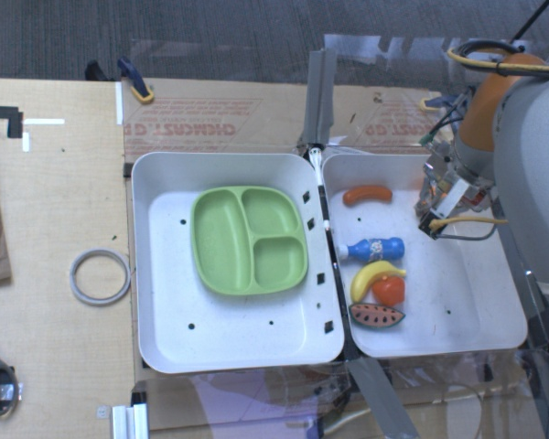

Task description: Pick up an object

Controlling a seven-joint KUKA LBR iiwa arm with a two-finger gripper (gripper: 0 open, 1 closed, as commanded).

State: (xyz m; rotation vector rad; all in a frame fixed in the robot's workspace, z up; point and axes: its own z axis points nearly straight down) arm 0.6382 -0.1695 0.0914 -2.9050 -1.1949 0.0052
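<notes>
While over bin (480,332) — hand (436,201) near sausage (367,194)

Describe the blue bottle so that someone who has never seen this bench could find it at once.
Start at the white bin on the view's right. Near its left wall the blue bottle lies on its side, between the red sausage farther back and the yellow banana nearer the front. It alone is blue.
</notes>
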